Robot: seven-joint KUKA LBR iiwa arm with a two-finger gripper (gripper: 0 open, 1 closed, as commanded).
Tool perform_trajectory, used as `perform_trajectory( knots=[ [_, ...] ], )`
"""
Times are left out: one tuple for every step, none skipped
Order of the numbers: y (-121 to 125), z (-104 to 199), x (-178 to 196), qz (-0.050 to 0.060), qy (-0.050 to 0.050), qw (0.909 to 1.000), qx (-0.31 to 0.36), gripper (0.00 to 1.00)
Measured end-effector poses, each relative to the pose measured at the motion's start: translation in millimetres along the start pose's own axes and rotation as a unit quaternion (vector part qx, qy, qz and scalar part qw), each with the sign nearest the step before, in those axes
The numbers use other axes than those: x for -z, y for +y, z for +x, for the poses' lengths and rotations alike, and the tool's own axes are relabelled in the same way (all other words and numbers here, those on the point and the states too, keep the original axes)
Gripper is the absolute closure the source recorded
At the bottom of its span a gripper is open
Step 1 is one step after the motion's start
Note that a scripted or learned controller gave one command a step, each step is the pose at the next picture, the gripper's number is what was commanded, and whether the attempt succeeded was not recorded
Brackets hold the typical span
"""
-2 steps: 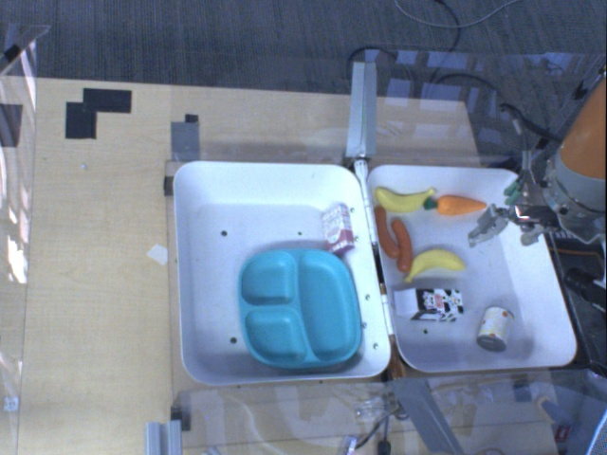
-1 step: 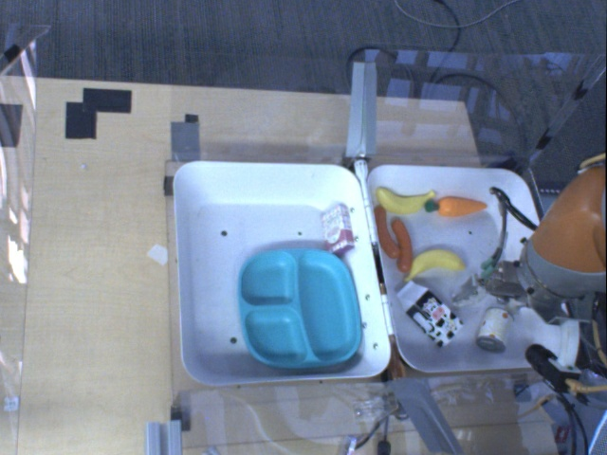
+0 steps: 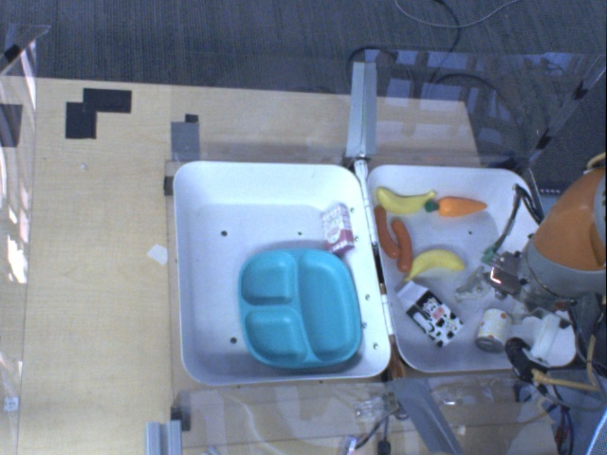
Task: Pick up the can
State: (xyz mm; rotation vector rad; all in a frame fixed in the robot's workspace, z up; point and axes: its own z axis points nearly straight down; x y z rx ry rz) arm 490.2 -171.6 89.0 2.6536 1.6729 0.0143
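The can (image 3: 337, 227), small with a red and white label, lies on its side in the left bin (image 3: 204, 254), against the right wall and just above the blue tray. My gripper (image 3: 491, 281) hangs over the right bin (image 3: 507, 183) at its right side, near the lower banana, far from the can. The arm's orange band (image 3: 574, 226) sits above and to the right of the gripper.
A blue compartment tray (image 3: 299, 306) fills the lower middle of the left bin. The right bin holds two bananas (image 3: 403, 200), a carrot (image 3: 460, 207), two sausages (image 3: 402, 242), a black and white box (image 3: 434, 316) and a small white cup (image 3: 492, 329).
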Motion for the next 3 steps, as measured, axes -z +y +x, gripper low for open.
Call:
perform_trajectory(
  knots=[
    [34.9,-8.0,-0.3,-0.001,0.0,0.9992,0.04,0.0],
    [49.4,0.1,-1.0,0.001,0.0,0.9975,-0.071,0.0],
    [80.8,15.4,-1.7,0.0,-0.001,0.9963,-0.086,0.0]
  ],
)
